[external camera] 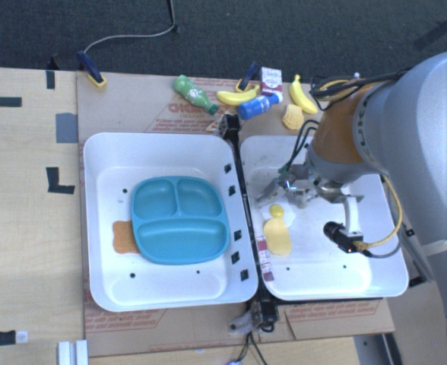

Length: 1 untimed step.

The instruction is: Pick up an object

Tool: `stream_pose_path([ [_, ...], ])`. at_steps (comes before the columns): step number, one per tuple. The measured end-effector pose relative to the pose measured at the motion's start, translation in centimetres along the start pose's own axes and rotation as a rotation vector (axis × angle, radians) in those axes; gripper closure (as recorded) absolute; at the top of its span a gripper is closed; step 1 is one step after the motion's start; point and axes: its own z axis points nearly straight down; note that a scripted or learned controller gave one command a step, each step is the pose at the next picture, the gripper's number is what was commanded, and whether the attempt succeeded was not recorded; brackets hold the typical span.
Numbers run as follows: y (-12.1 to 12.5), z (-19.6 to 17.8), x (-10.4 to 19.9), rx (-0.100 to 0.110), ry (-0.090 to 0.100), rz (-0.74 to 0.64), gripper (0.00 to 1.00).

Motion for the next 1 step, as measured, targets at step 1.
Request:
stream_pose_path([
  [1,2.12,0.04,-0.25,0.001,0.001,0.000,0.00],
])
